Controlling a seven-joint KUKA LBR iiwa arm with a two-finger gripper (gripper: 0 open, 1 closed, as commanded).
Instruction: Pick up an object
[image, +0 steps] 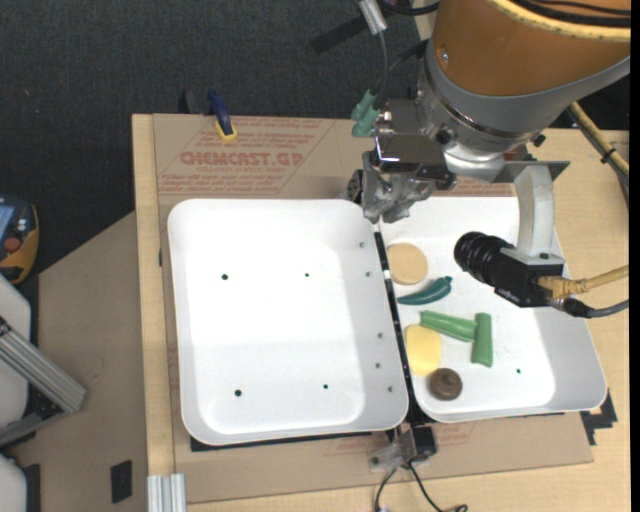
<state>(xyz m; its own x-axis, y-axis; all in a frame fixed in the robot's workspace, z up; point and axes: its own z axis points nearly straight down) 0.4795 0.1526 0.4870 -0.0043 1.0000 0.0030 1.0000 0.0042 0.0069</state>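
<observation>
The gripper (388, 205) hangs at the top edge of the right bin (560, 385), upper middle of the frame; its opening I cannot tell. Below it lie a tan disc (408, 263), green pepper (427, 292) and yellow piece (424, 349).

We see a broad orange band (530, 40) above a grey wrist ring (490, 105). Below sits a dark metal claw (390, 195) with teal fittings; a black cylindrical unit (495, 262) trails a tan cable (600, 285).
</observation>
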